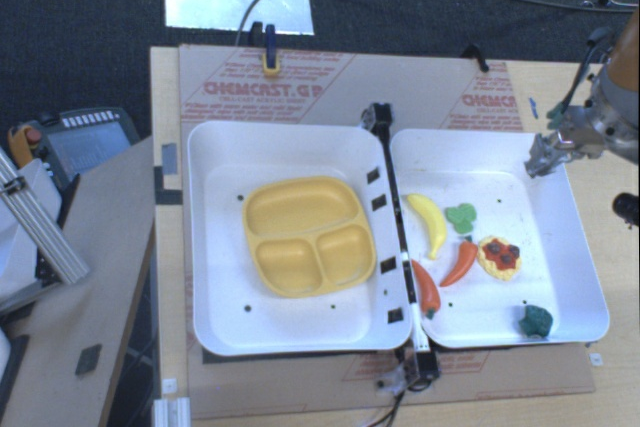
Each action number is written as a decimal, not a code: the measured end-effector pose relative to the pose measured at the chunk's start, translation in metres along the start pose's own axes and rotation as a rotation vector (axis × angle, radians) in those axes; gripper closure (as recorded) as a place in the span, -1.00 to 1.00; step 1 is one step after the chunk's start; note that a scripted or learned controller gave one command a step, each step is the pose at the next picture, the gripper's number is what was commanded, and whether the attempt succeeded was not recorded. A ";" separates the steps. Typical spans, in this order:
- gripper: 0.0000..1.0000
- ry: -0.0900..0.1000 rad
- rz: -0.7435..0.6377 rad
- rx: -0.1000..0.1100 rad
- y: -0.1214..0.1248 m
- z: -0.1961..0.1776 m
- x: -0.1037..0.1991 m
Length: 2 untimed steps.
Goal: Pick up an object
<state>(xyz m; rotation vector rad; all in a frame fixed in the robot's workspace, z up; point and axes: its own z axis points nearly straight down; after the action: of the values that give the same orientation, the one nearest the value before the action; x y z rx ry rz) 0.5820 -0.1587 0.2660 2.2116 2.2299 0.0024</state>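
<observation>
Hovering at the far right edge of the right bin (585, 245), the gripper (545, 155) sits above the bin's far right corner; the view does not resolve its state, and nothing is seen in its grasp. The arm (615, 95) enters from the right.

All candidate objects lie in the right bin, toward its near and left portions:
- A toy banana (431, 223), near the left wall at mid-depth, long axis running far-to-near with a slight slant to the right.
- A green leafy piece (461, 216), just beside the banana on its right.
- An orange chili or carrot (460, 263), slanted, with its tip toward the near left.
- A small pizza toy (499, 257), just beside that piece on its right.
- A red pepper (426, 288), against the near part of the left wall.
- A broccoli piece (535, 320), at the near right corner.

The left bin (215, 215) carries a yellow divided plate (305, 235) at its centre.

Judgement: the pick has not begun. The pizza toy and leafy piece lie closest, toward the near left from the gripper; the broccoli lies almost straight toward the near edge.
</observation>
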 end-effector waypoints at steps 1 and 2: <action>1.00 0.001 -0.001 0.000 -0.016 -0.003 0.054; 1.00 0.001 0.000 0.001 -0.029 0.011 0.095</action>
<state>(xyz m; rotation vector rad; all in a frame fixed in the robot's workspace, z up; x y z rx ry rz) 0.5527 -0.0644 0.2550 2.2126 2.2304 0.0024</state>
